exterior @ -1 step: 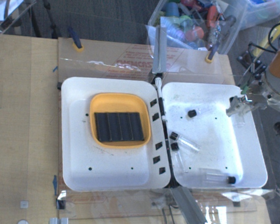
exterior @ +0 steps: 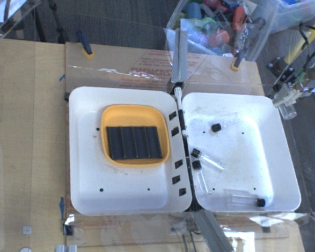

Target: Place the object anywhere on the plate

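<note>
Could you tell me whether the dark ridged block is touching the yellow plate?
Touching. The camera view shows the dark ridged block lying flat inside the yellow plate, resting on its floor within the raised rim.

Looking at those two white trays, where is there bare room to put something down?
Left bin: a bare strip in front of the yellow plate, and narrow margins beside it. A black ridged block covers most of the plate. Right bin: its middle and far right are bare; clear tubes with black caps crowd the divider side and the front corner.

A dark ridged block [exterior: 133,142] is seen lying on the yellow plate [exterior: 111,116] in the left bin [exterior: 83,193].
</note>
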Controlling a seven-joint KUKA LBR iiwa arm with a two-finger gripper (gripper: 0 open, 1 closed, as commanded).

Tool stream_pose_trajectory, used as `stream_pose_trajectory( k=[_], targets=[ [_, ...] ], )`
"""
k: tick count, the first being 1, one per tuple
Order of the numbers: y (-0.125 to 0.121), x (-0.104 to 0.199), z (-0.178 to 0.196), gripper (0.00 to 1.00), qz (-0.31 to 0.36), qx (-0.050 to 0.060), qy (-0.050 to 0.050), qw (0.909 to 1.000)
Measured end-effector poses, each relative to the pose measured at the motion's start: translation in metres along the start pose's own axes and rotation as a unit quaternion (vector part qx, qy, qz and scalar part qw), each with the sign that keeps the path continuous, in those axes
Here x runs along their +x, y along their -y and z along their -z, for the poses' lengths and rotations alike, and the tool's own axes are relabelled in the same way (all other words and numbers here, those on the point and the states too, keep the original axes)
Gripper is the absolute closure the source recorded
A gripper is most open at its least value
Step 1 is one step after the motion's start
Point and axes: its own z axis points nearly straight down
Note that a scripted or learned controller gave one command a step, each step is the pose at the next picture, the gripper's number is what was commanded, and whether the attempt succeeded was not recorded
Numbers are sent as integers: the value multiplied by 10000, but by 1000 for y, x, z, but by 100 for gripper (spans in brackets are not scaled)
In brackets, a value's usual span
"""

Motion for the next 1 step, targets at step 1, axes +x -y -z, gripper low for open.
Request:
stream_pose_trajectory(
  k=[1],
  targets=[
    [-4,-4,120,100,1028,-6,0,9947]
  ],
)
